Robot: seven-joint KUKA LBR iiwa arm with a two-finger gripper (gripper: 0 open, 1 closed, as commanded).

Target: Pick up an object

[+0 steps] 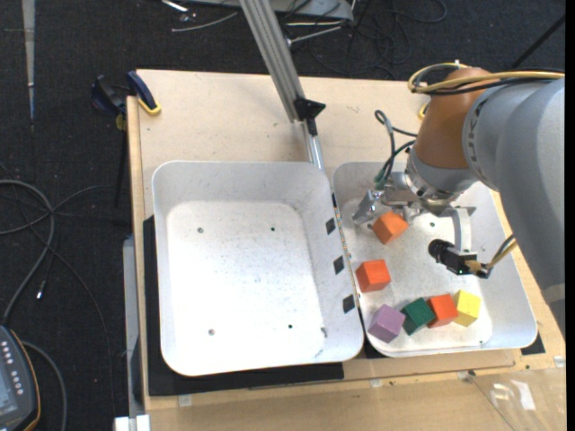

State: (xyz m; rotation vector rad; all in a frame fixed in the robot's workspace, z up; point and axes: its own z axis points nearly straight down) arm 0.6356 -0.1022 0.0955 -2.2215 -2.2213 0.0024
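Note:
An orange block (391, 228) hangs tilted at the back left of the right bin (514, 329), just under the arm's wrist. My gripper (388, 215) is shut on this block, with a silver finger (367, 208) showing on the block's left side. The wrist and its cables cover the top of the block. Several more blocks lie lower in the same bin: a red-orange cube (373, 274) by itself, then a row of purple (386, 321), green (418, 315), orange (443, 310) and yellow (468, 306) blocks along the front wall.
The left bin (171, 268) sits beside the right one, their rims meeting at the middle. A slanted metal pole (278, 57) comes down to the bins' back junction. A blue and yellow clamp (137, 92) grips the bench's back left corner.

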